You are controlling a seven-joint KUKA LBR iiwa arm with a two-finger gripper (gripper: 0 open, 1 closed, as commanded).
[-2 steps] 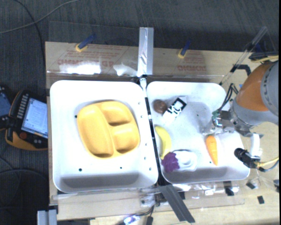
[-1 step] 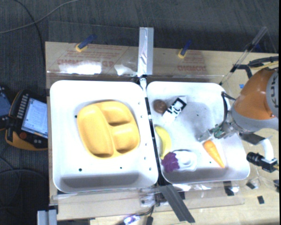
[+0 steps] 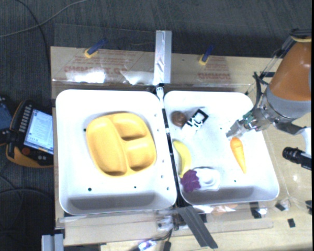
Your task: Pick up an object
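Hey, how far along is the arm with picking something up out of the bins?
Nothing looks picked yet. The gripper is low over the right bin, just above the top of the carrot, which lies on the bin floor. The banana, the purple item and the brown ball also lie there, and the yellow tray sits in the left bin. Grasping and lifting remain.

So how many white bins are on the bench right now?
2. The left bin holds a yellow divided tray; the right bin holds the carrot, with the gripper above it.
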